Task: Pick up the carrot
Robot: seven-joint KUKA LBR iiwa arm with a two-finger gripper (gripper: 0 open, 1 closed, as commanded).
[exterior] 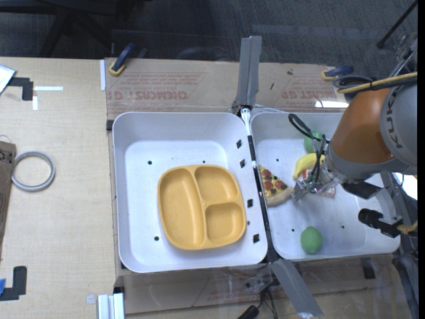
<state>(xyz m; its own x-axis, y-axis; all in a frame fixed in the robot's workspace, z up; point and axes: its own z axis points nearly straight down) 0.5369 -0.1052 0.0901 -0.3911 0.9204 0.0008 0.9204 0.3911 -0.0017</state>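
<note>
My gripper (305, 189) is low in the right bin (345, 244), near its middle, just right of a pizza slice (273, 185) and below a yellow banana (304, 164). The orange band and grey wrist (362, 138) cover the bin floor behind and to the right of the gripper, so what lies there is hidden. Whether anything sits in the gripper cannot be made out from this angle.
A green round fruit (311, 239) lies near the right bin's front wall, and a green item (313, 142) sits behind the banana. The left bin (133, 145) holds a yellow divided plate (202, 206). A tape roll (32, 171) lies on the bench at the left.
</note>
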